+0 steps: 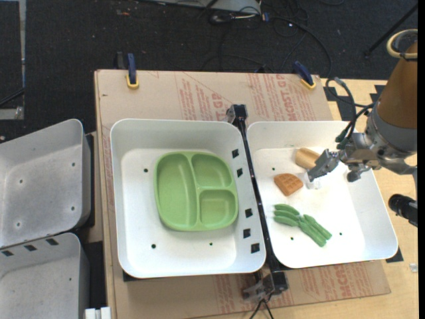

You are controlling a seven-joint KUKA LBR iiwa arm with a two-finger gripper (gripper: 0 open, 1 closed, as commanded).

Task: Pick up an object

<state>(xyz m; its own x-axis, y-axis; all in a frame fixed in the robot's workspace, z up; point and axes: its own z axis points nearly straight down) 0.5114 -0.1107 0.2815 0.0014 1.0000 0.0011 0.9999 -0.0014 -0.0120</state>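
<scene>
Leftmost, a green divided plate (196, 191) lies in the left bin (126, 178). In the right bin (372, 244) sit a waffle piece (288, 183), bread roll (307, 157) and green beans (302, 223). The gripper (317, 171) hovers beside the waffle, approaching; its state I cannot tell. Next: descend onto one object.

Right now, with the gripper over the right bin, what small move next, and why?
Probably ease the gripper down and slightly left onto the waffle piece. It hangs just beside that piece, with the bread roll close behind and the green beans farther off.
</scene>
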